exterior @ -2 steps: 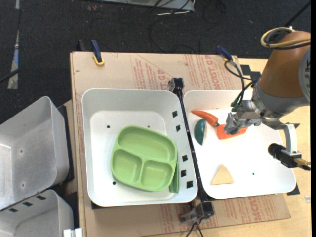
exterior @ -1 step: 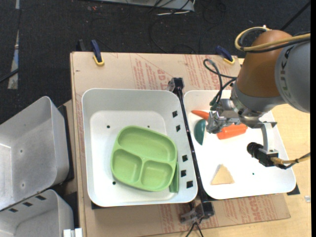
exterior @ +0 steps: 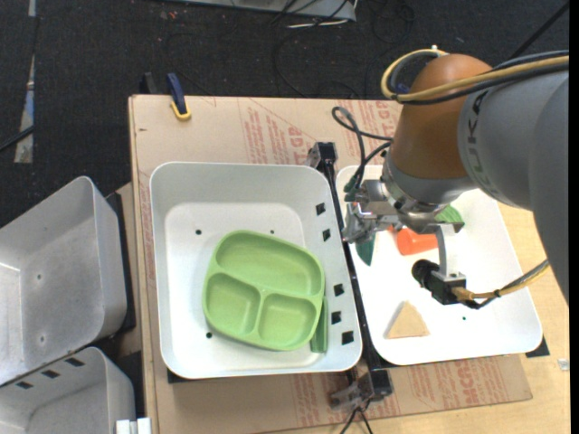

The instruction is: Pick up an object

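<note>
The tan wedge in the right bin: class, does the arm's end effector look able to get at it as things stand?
Probably yes. The tan wedge lies alone on the right bin's floor with bare white around it, and the end effector hangs over the same bin. A black cable fitting sits just above it, which might brush.

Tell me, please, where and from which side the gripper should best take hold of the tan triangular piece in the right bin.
The tan triangular piece lies flat on the floor of the right bin, apart from the other objects. Probably best to come straight down from above and close the fingers across two of its slanted edges near the middle, since its flat pose leaves no raised part to grasp from the side.
</note>
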`<state>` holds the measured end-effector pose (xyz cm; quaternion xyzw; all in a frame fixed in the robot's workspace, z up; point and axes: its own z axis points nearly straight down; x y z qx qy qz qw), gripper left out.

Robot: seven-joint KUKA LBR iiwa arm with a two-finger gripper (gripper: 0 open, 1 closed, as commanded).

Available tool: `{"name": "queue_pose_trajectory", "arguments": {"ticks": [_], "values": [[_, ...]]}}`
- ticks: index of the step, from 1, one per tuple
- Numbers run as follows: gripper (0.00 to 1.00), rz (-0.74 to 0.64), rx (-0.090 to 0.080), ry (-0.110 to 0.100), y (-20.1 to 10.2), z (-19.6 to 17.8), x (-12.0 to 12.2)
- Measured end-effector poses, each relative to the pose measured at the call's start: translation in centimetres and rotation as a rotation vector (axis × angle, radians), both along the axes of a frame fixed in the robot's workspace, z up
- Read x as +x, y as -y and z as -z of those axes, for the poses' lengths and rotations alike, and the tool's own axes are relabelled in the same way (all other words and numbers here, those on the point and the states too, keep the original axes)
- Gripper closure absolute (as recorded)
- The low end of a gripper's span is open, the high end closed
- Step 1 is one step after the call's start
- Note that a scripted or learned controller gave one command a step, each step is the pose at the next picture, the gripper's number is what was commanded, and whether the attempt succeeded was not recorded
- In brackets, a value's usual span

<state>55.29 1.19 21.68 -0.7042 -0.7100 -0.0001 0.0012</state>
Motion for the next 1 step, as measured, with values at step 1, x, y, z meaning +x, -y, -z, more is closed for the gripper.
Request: {"name": "queue_pose_trajectory", "arguments": {"ticks": [1], "values": [[1.0,0.001,-0.001,0.004,-4.94,-1.39,0.59]]}}
